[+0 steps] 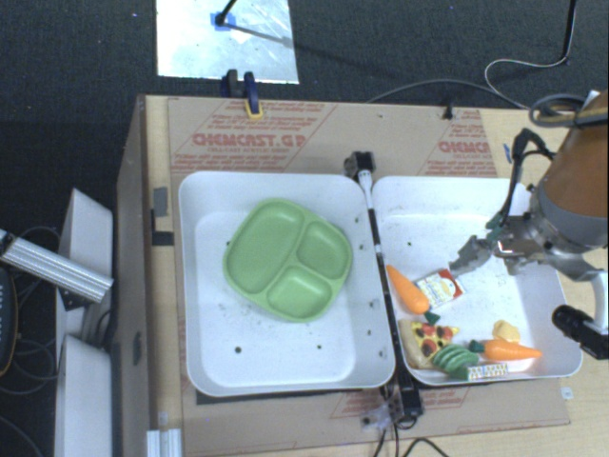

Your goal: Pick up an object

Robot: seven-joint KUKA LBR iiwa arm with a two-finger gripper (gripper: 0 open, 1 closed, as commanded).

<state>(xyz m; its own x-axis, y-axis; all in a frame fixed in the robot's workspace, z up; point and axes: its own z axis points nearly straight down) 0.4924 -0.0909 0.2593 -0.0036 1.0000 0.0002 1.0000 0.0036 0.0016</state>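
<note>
Toy food lies in the right bin [447,198]. An orange carrot [407,290] rests by the divider, and a small red and white packet [441,287] sits right beside it. Along the front edge are a pizza slice [430,334], a green vegetable [456,359], a second carrot [511,350] and a small yellow piece [506,329]. My gripper [469,255] hangs over the middle of the right bin, just up and to the right of the packet. Nothing is visibly held in it.
The left bin [214,350] holds a green divided plate [288,258]. A black ridge [378,255] divides the two bins. The arm's orange and grey body [576,179] covers the right bin's far right side. A white label [486,372] lies at the front rim.
</note>
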